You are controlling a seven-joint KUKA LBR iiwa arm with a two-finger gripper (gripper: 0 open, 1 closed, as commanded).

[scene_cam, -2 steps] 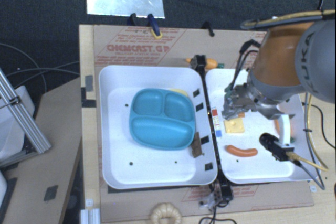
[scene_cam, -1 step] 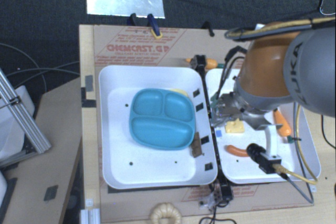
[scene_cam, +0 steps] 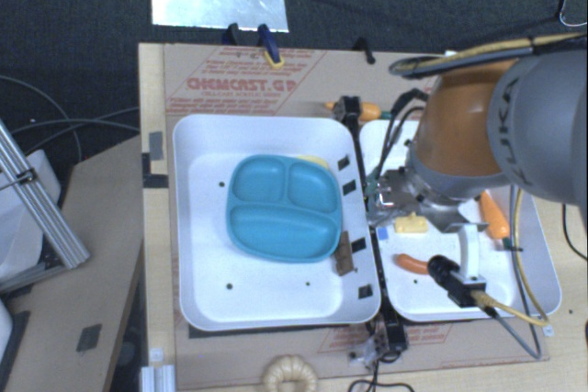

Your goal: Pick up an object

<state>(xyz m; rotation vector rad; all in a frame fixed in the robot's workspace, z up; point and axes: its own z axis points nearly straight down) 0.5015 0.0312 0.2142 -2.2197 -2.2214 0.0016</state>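
Arm (scene_cam: 501,128) reaches in from the right and covers most of the right bin (scene_cam: 542,285). Gripper (scene_cam: 390,197) sits low at that bin's left edge, beside the divider — cannot tell whether it is open or has hold of anything.

Right bin: pale yellow block (scene_cam: 411,224) just beside the gripper; orange carrot (scene_cam: 413,263) below it; a second orange piece (scene_cam: 495,214) further right, partly under the arm.

Left bin (scene_cam: 202,289): blue tray (scene_cam: 283,207) with three compartments near centre; small brown piece (scene_cam: 344,256) at the tray's lower right corner — touching or just apart, unclear.
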